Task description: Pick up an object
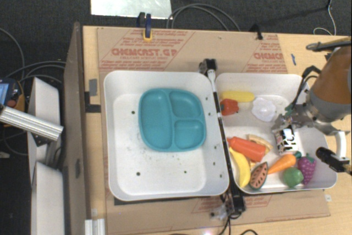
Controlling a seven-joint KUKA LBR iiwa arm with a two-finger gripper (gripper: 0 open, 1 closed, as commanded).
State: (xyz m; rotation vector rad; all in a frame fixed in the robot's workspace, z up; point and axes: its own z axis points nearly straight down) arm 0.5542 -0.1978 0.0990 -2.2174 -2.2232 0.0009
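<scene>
No object can be seen lifted yet, so the pick is judged to be in its early part: the approach has been made, while the grasp and the lift are left to do. The grey arm with its orange band (335, 82) is seen reaching in over the right-hand shallow white bin (258, 81), and its two-finger gripper (287, 125) is placed low at the bin's right side, just above a small black-and-white printed block (287, 141). Whether the jaws are open or closed cannot be told, since they are small and blurred against the bin floor, and nothing is shown between them. The block is taken as the likeliest target, being nearest the gripper; it lies near the bin's right wall, just above an orange toy carrot (282, 162) and close to a purple toy grape bunch (307, 167) and a green round toy fruit (292, 176). It looks small, boxy and rigid, with dark markings on a pale face. Elsewhere in the same bin are laid a yellow toy banana (240, 165), an orange-red toy pepper (247, 147), a yellow oblong toy (237, 96) and a clear plastic lump (264, 109). The left-hand white bin (118, 118) is occupied by a teal divided plastic plate (171, 119).
</scene>
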